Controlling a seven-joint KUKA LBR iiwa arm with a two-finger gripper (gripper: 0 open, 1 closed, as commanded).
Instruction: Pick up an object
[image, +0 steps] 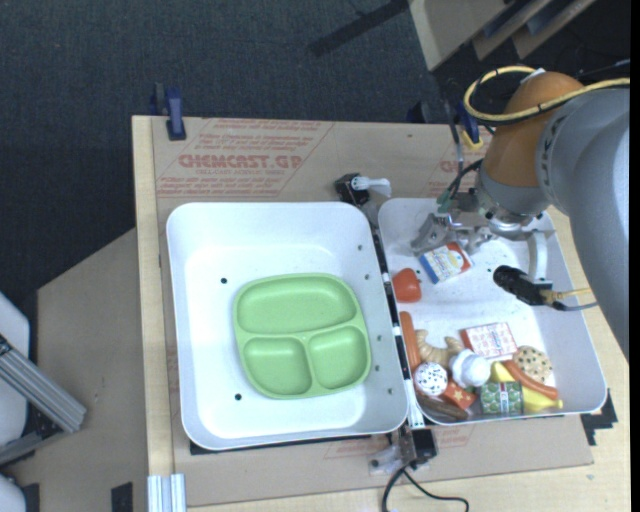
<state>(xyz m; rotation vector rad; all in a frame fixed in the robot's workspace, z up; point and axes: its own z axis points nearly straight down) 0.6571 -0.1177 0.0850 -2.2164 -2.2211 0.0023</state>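
On a cardboard-topped bench (250, 150) seen from above at a slant, we find two shallow white bins side by side. At the view's left, the larger bin (200, 240) holds a pale green tray (300, 332) with three compartments, lying flat near its middle. At the view's right, the second bin (465, 300) holds a scatter of small toys. A grey arm (590, 150) with an orange band (520, 140) reaches in from the right, and its gripper (450, 232) hangs over the far end of this bin. We cannot tell whether the gripper is spread or pressed together, nor whether it touches anything. Just below it in the view lies a small carton (444, 264), white with blue and orange print, tilted on the bin floor. Near the carton, against the wall shared with the other bin, sits a red round piece (406, 286). Nearer the camera along that wall lies an orange stick (408, 345). The rest crowd the near end: a white ball with dark dots (431, 378), a plain white ball (472, 370) beside it, a red-and-white box (490, 340), a speckled cookie (531, 362), a green can (500, 399) and a yellow banana (538, 400), all close together and some touching.
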